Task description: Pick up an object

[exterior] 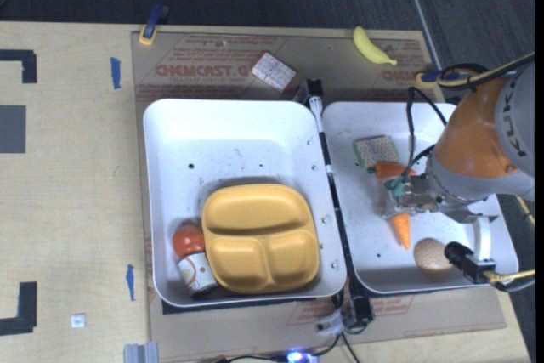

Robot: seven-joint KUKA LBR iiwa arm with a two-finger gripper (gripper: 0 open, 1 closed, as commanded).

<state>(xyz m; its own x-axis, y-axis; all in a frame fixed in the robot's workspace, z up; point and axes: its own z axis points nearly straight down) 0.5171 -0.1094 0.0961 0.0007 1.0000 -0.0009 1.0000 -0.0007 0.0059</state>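
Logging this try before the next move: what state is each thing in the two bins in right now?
yellow tray: flat in left bin, compartments up
small can: on its side beside tray
orange carrot: lying in right bin, just below end effector
tan ball: resting in right bin
mesh pad: lying flat

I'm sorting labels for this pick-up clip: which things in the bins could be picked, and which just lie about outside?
Could be picked, in the bins:
yellow tray
small can
orange carrot
tan bun
green sponge
The pincer is above the carrot.

Lying about on the board:
banana
patterned block
blue clamp
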